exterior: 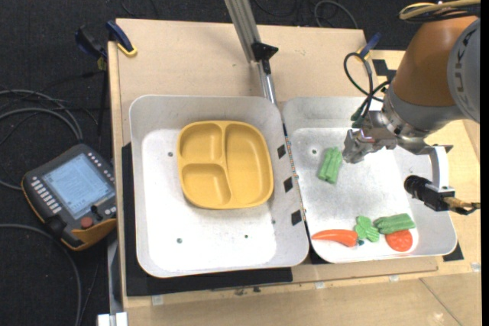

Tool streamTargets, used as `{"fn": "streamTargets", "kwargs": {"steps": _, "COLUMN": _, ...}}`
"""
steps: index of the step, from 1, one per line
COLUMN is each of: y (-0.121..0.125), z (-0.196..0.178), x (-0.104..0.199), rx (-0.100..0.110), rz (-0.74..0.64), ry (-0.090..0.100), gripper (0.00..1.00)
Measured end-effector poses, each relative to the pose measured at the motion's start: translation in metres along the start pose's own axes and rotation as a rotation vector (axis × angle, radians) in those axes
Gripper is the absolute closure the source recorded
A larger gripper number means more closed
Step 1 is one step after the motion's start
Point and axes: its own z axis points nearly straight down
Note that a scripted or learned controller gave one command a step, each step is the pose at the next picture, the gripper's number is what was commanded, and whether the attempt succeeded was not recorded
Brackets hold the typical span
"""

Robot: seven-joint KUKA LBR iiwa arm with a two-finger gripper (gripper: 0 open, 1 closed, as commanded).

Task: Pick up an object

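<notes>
Near the middle of the right bin (428, 240), toward its left wall, a small green ribbed piece (330, 165), lying flat and a little tilted; just beside it on the right, the gripper (356, 150), hanging low, jaws too blurred and hidden by the wrist to tell open from shut, nothing seen between them. Probably light, stiff plastic, smooth and apt to slide; best taken across its narrow width. Along the same bin's near edge, an orange carrot (335, 237), a green leafy toy (368, 229), a green pod (395, 223), a red piece (399, 240). In the left bin (153, 240), centred, a yellow divided plate (225, 164), compartments bare.
</notes>
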Motion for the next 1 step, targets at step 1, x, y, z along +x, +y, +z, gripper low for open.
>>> {"fn": "streamTargets", "kwargs": {"steps": 1, "y": 0.0248, "z": 0.0010, "x": 0.0560, "rx": -0.001, "rz": -0.001, "ry": 0.000, "gripper": 1.00}}
